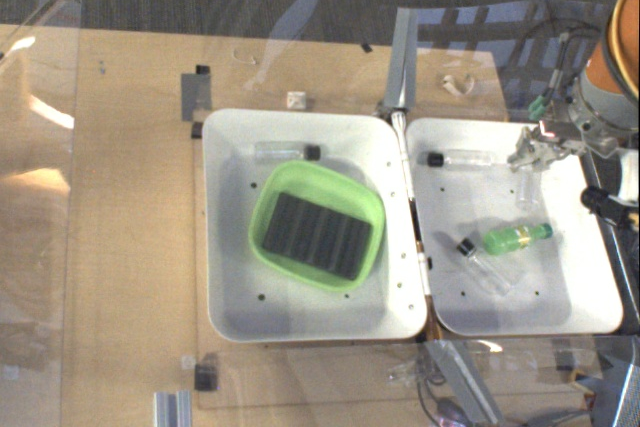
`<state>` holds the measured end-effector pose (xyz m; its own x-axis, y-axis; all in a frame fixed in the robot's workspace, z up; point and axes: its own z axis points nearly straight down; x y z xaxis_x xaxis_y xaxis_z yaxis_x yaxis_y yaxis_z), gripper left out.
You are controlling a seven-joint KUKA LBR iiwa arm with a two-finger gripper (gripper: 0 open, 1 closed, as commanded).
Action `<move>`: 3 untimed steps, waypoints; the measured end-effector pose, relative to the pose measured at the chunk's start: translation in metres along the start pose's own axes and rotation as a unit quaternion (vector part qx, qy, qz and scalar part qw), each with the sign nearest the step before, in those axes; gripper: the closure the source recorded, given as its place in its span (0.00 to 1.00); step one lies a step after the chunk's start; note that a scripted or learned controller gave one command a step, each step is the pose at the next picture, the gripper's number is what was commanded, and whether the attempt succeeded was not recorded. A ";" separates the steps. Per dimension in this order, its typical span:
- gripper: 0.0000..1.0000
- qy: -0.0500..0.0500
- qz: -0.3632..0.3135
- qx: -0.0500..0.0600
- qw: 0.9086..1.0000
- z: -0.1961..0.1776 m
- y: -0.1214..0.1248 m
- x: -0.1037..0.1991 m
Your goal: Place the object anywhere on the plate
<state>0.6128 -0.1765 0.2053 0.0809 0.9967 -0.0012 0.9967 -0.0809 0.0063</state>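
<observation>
I count two white bins. Left bin (225, 215): one green plate (266, 205) with a dark ridged insert, plus one clear tube (285, 152) at the far wall. Right bin (590, 305): three tubes, one clear black-capped (460, 158), one green (518, 237), one clear crossing beneath it (485, 270). Gripper (528, 155) hovers at the right bin's far right; grip width I cannot tell.
</observation>
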 end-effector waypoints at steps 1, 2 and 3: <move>1.00 0.001 -0.130 0.000 0.992 0.030 -0.007 0.054; 1.00 0.001 -0.175 -0.001 0.985 -0.001 -0.021 0.104; 1.00 0.001 -0.231 0.000 0.973 0.020 -0.050 0.148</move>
<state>0.5750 -0.0247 0.1851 -0.3759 0.9267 -0.0016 0.9266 0.3759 0.0055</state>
